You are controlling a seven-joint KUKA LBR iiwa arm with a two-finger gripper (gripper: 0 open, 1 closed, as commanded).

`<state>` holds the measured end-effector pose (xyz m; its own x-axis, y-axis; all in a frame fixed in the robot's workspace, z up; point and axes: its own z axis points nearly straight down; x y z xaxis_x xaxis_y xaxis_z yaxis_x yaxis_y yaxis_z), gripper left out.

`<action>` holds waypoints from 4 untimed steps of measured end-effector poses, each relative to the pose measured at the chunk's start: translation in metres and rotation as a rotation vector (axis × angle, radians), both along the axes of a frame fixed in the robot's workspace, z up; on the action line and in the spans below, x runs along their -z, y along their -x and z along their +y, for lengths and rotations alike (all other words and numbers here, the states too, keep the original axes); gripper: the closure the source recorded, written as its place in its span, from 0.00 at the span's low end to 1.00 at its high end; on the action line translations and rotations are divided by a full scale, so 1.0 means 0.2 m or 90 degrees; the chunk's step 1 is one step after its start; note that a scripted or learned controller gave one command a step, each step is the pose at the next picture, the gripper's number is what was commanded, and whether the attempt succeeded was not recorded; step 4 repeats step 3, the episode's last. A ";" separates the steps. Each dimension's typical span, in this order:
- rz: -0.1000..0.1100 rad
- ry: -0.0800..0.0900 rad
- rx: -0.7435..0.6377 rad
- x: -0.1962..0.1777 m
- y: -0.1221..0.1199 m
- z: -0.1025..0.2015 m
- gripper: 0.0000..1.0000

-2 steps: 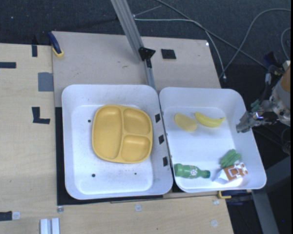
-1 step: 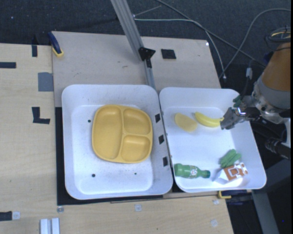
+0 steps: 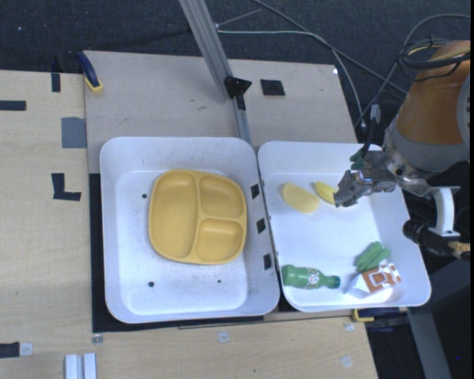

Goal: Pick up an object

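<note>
Objects for picking lie scattered in the right bin [image 3: 395, 212]: a pale yellow lemon-shaped piece [image 3: 300, 198] near its upper left, and just beside that a smaller, brighter yellow piece [image 3: 325, 191], whose right end meets the gripper [image 3: 346, 197]. The gripper sits low over the bin at that spot, but its dark fingertips blur together (whether they are spread or closed on anything cannot be told). Along the bin's near edge rests a green bottle [image 3: 309, 276] on its side, and toward the near right corner a green leafy item [image 3: 370, 256] lies touching an orange-and-white carton [image 3: 379, 279]. The left bin [image 3: 118, 212] holds a yellow compartment tray [image 3: 197, 215], lying flat near its middle. The arm [image 3: 430, 109] reaches in from the right, orange band above the wrist.
</note>
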<state>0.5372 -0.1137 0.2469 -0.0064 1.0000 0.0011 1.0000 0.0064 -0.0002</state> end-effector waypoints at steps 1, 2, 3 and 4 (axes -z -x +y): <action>0.001 0.000 0.000 0.04 -0.04 0.31 1.00; 0.001 0.000 -0.001 0.01 -0.06 0.57 1.00; 0.001 0.000 -0.001 -0.01 -0.08 0.86 1.00; 0.001 0.000 -0.001 -0.01 -0.08 0.86 1.00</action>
